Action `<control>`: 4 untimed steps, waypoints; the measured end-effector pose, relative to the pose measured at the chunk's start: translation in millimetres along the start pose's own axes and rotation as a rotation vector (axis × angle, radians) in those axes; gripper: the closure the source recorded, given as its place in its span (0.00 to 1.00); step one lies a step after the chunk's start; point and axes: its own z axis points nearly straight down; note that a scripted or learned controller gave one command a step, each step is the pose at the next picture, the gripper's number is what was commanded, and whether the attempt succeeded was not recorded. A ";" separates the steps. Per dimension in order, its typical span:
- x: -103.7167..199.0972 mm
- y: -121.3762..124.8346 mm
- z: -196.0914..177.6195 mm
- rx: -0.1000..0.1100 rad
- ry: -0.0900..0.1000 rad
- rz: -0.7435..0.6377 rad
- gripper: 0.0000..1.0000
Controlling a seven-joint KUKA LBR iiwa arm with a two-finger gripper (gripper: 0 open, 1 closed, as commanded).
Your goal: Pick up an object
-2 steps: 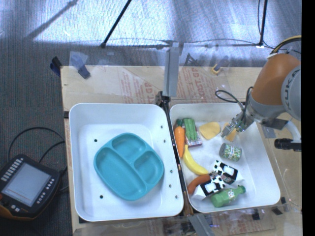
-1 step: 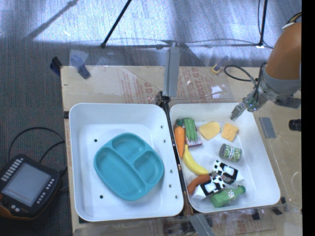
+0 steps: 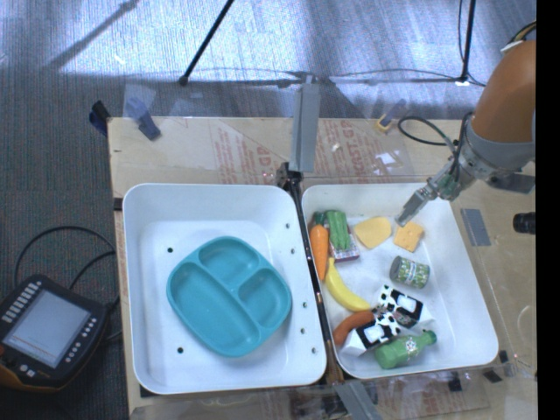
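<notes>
My gripper [image 3: 409, 212] hangs over the far part of the right bin [image 3: 468, 278], just above the gap between a yellow cheese wedge [image 3: 374, 232] and an orange cheese block [image 3: 409, 236]. Nothing shows in its grasp. Lower in the same bin lie a green can [image 3: 409, 272], a banana [image 3: 346, 292], a carrot [image 3: 320, 250], a green-topped packet [image 3: 340, 234], a red sausage [image 3: 352, 324], a black-and-white carton [image 3: 387, 316] and a green bottle [image 3: 405, 349].
The left bin [image 3: 144, 252] holds a teal divided plate [image 3: 229, 296]. A grey post [image 3: 305, 134] stands behind the seam between the bins. A teach pendant [image 3: 48, 331] lies on the floor at the left.
</notes>
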 end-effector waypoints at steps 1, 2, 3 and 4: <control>-9.2 1.8 106.5 -0.007 -0.007 -0.171 0.00; -13.4 -26.2 106.7 -0.008 -0.004 -0.083 0.00; -13.1 -25.5 97.7 -0.008 -0.003 -0.083 1.00; -13.1 -25.5 97.8 -0.008 -0.003 -0.083 0.00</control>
